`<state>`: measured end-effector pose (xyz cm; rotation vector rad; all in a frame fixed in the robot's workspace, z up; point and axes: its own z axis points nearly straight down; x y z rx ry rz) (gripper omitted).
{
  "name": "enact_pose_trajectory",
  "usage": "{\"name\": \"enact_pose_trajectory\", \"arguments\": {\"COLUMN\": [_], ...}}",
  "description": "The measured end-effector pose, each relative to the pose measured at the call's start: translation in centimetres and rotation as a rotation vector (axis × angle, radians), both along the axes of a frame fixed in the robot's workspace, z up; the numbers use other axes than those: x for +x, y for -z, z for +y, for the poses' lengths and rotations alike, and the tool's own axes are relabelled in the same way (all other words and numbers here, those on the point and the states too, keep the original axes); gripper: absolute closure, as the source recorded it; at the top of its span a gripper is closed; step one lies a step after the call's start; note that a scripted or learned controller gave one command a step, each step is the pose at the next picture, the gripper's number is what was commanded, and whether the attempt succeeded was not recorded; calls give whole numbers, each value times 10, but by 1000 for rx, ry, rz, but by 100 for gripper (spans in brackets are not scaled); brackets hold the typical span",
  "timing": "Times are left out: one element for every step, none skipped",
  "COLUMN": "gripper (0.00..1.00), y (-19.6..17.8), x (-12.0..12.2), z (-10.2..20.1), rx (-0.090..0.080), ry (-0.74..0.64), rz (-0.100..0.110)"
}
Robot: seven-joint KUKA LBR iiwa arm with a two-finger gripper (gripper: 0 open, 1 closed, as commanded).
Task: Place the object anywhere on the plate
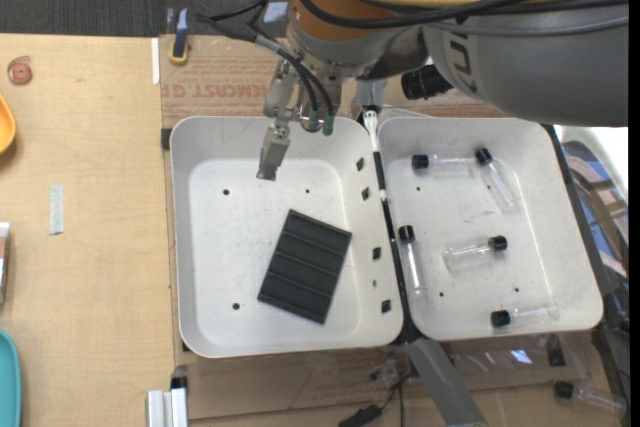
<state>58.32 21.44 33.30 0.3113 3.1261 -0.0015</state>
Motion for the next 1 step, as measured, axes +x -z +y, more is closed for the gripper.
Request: {"name": "enact_pose_trajectory", "arguments": {"gripper": [0], "y": [-15], "x": [-2], "z": [14], "rx": [2], "ry": [-610], "rz": [-4]}}
